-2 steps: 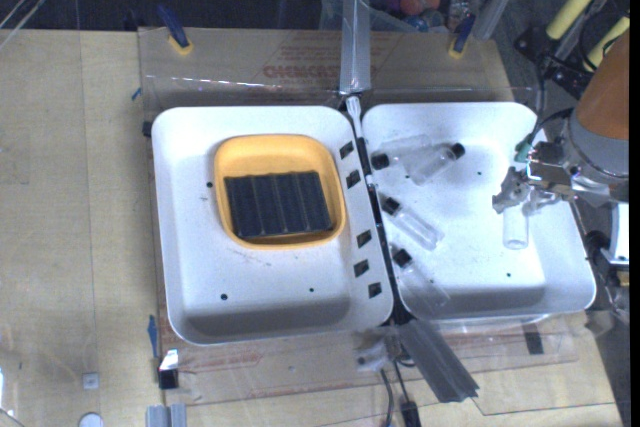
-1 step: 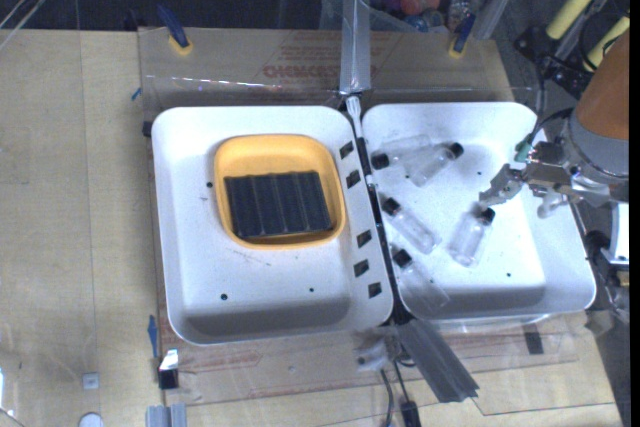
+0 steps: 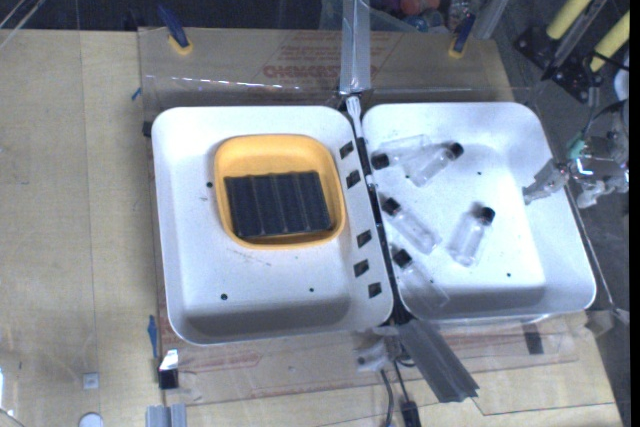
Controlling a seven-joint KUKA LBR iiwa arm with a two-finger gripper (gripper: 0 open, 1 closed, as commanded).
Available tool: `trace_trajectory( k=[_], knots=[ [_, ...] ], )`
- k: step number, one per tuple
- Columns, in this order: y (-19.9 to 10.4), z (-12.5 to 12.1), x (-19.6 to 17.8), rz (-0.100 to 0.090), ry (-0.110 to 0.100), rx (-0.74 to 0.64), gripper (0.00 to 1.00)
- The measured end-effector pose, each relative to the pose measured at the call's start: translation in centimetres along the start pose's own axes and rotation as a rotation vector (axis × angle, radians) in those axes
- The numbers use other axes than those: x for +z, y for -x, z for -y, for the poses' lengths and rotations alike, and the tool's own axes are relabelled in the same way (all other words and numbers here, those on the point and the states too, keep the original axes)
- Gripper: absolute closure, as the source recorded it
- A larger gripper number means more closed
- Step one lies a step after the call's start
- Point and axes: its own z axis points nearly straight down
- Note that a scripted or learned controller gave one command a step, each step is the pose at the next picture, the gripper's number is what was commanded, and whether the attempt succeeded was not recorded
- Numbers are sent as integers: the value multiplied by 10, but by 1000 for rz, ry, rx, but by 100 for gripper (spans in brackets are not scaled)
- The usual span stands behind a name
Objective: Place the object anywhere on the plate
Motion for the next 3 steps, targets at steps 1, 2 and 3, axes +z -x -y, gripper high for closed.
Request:
trace_trajectory(
  k=[1, 2, 3],
  knots=[
    [7, 9, -36, 0, 0, -27, 0],
    [13, 33, -80, 0, 1, -21, 0],
    [12, 7, -106, 1, 1, 76, 0]
  ],
)
